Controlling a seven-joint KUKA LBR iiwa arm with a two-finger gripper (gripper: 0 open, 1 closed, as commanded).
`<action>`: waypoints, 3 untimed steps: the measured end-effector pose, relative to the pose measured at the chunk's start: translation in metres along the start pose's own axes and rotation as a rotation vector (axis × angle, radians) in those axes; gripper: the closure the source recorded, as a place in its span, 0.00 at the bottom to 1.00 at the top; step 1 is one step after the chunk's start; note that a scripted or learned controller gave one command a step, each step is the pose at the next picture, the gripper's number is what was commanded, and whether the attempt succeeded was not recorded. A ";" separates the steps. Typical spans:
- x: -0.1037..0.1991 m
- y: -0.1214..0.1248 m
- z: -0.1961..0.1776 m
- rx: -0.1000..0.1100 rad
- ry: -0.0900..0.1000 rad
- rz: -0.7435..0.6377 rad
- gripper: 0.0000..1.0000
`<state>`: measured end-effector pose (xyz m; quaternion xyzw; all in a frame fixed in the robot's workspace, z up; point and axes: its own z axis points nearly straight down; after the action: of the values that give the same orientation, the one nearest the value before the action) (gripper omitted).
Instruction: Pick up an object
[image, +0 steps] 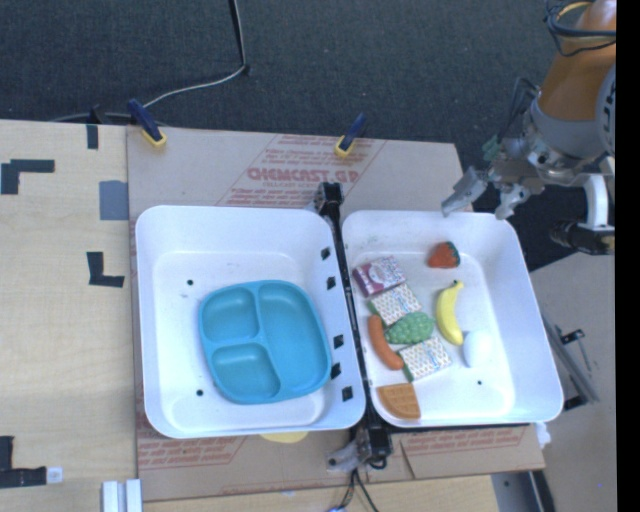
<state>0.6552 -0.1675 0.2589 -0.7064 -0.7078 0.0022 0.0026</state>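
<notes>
The right bin (520, 300) holds several toy foods: a red strawberry (444, 256), a yellow banana (450, 312), a white egg (477, 348), a green leafy piece (410, 327), an orange carrot (382, 343), a toast-like piece (400, 401) and small packets (380, 275). My gripper (483, 197) hangs above the far right corner of that bin, outside its rim. Its two fingers are spread apart with nothing between them.
A blue divided plate (264, 339) lies in the left bin (165, 300). Both bins rest on a cardboard sheet (290, 170) held by yellow clamps. A black divider (337, 290) runs between the bins. A cable (200, 85) trails across the dark floor behind.
</notes>
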 end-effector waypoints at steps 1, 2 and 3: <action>-0.035 -0.001 0.168 -0.003 0.000 -0.001 0.00; -0.020 -0.062 0.175 -0.011 -0.004 0.000 0.00; 0.013 -0.094 0.175 -0.014 -0.007 0.001 0.00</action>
<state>0.5600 -0.1546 0.0849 -0.7068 -0.7074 -0.0005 -0.0049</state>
